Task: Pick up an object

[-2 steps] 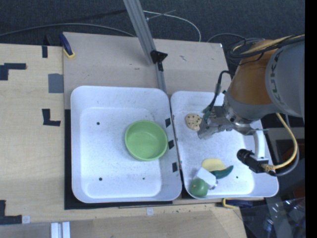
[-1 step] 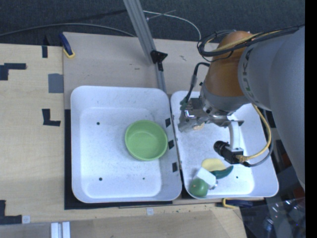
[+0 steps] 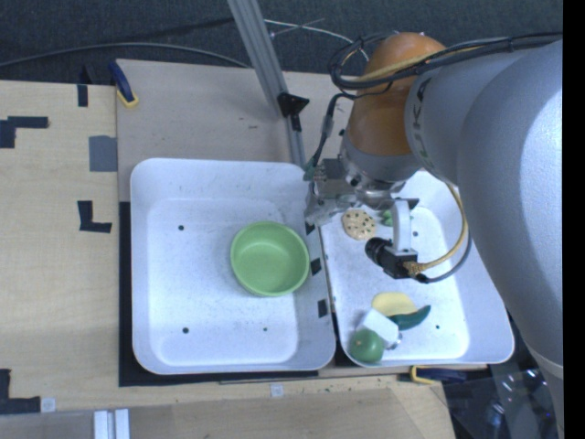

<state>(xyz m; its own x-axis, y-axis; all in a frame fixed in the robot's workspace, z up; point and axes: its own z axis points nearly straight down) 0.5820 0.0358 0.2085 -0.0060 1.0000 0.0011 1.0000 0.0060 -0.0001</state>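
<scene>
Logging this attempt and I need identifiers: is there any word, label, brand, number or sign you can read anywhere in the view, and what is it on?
None can be read.
Green bowl in the left bin: no print.
Round tan item, yellow item and green ball in the right bin: no lettering.
Dark tape pieces on the bench: plain marks.
Arm's orange band: no readable marking.
</scene>
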